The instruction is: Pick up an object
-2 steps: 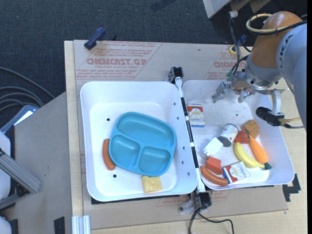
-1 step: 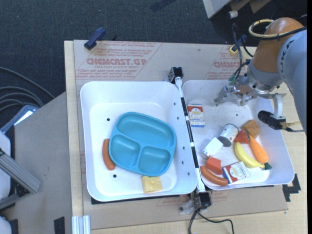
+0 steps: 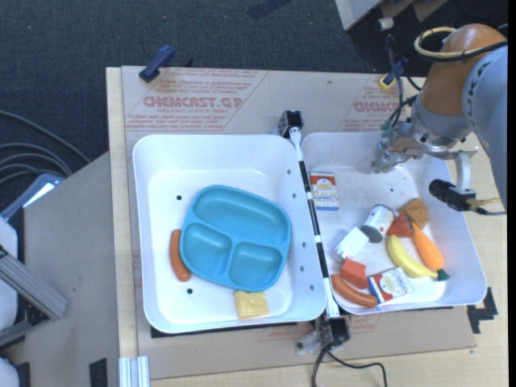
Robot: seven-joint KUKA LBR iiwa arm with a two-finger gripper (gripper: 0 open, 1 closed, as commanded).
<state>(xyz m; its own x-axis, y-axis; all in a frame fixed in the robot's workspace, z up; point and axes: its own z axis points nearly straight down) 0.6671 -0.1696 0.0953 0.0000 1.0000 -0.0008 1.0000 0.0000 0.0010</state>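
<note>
Clearly we have our claw [image 3: 385, 156] low at the right bin's [image 3: 476, 285] bare back corner; its state we cannot tell, while the banana [image 3: 405, 258] lies nearer the front, well apart

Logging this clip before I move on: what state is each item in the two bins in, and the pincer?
Blue divided plate: flat, left bin.
Hot dog: lying against the plate's left edge.
Cheese wedge: lying at the left bin's front.
Small carton: flat, right bin, apart from the pile.
Can: tipped on its side.
Banana: lying beside the carrot.
Pincer: low over the right bin's back, holding nothing visible.
</note>
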